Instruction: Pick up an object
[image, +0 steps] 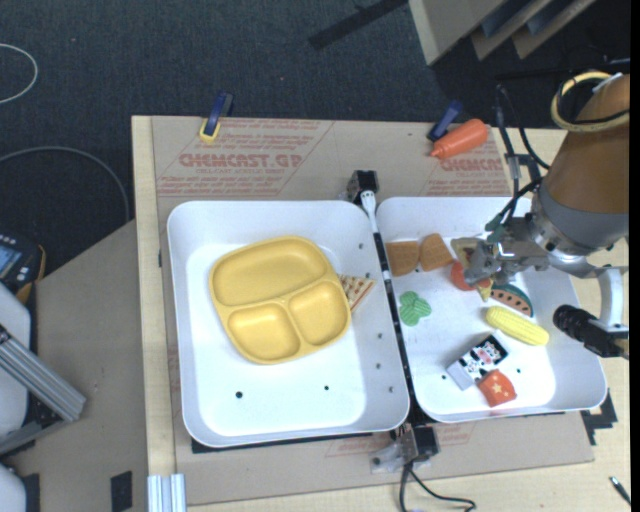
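Observation:
My gripper (480, 264) hangs low over the upper middle of the right bin (570, 385), reaching in from the right. A small red piece (461, 277) lies right at its tip, partly hidden by it. Two brown bread pieces (403, 257) (435, 251) lie just to its left. A watermelon slice (511, 298) and a yellow corn-like piece (517, 325) lie below the gripper. Farther down are a green leafy piece (413, 308), a black, white and grey item (478, 360) and another red piece (498, 388).
The left bin (200, 360) holds a yellow divided plate (280, 297) with a waffle piece (356, 290) at its right edge. An orange carrot (460, 138) and a blue-yellow clamp (213, 118) lie on the board behind the bins. A black clip (363, 185) sits between the bins.

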